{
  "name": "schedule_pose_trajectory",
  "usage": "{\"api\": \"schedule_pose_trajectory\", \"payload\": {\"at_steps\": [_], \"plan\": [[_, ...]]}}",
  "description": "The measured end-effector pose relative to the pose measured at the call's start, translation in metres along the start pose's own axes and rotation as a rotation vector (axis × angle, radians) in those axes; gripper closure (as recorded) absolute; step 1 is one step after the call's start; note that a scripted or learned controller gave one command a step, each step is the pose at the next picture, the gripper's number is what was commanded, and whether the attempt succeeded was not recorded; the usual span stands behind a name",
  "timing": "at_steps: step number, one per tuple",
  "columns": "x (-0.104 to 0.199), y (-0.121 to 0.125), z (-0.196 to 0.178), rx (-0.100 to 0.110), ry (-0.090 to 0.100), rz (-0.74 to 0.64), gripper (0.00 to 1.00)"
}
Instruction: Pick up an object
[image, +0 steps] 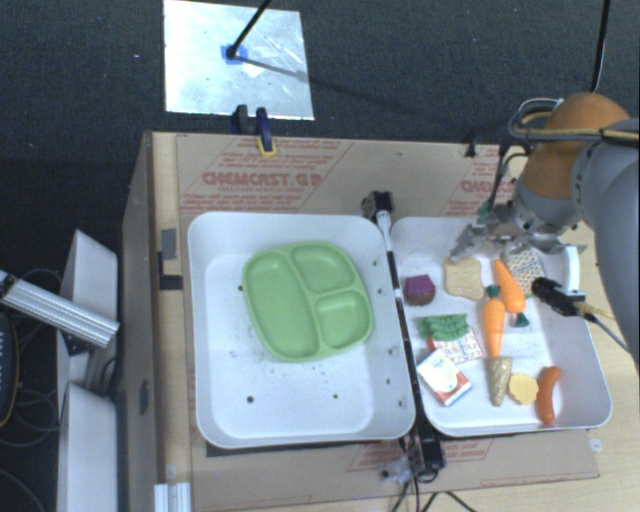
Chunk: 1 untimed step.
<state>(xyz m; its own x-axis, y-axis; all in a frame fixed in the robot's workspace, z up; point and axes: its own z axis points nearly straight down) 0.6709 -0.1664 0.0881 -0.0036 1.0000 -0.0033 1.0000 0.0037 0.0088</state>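
The right bin (597, 385) holds several toy foods. At its back lie a tan bread slice (463, 279) and a purple piece (419, 290). Two orange carrots (509, 287) (494, 325) lie in the middle, beside a green leafy piece (443, 326). Nearer the front are a red and white carton (444, 378), a tan cone (498, 381), a yellow round piece (522, 388) and an orange sausage (546, 395). My gripper (495, 238) hangs low over the back of this bin, just behind the bread slice and the upper carrot. Nothing shows in its grasp.
The left bin (205, 300) holds a green divided plate (308, 300). A patterned waffle piece (524, 264) lies under the wrist at the right bin's back. The grey arm (600, 185) reaches in over the right bin's far right corner. A ridge (398, 300) divides the bins.
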Motion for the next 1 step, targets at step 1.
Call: {"api": "schedule_pose_trajectory", "payload": {"at_steps": [1], "plan": [[-0.0310,0.0000,0.0003,0.003,0.007,0.000,0.00]]}}
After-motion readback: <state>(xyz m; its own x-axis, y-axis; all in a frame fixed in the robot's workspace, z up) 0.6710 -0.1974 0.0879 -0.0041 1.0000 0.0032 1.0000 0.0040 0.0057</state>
